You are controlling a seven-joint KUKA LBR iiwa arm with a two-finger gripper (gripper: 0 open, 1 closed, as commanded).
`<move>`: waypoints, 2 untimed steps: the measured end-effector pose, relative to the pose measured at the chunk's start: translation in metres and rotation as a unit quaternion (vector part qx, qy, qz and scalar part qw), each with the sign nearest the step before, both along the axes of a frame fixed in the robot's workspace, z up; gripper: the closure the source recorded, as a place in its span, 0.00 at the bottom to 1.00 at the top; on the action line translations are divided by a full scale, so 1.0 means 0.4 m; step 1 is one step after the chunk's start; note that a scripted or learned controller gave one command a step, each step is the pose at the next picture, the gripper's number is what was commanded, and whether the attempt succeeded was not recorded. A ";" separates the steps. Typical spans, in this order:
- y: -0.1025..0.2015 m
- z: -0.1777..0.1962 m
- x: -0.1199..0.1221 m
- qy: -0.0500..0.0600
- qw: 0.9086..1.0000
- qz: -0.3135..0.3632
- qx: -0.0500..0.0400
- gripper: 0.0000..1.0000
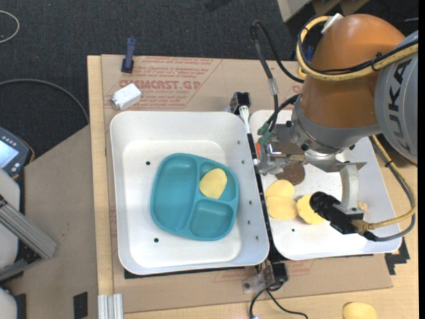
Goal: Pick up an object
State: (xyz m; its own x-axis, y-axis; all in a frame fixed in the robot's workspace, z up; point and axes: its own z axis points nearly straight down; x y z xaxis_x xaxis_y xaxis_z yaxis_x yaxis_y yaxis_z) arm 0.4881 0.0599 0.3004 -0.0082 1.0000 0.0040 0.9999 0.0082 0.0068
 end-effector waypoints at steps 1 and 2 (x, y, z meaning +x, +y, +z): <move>0.110 -0.035 0.117 0.001 1.000 -0.002 -0.002 1.00; 0.376 -0.244 0.038 0.009 1.000 0.002 -0.001 1.00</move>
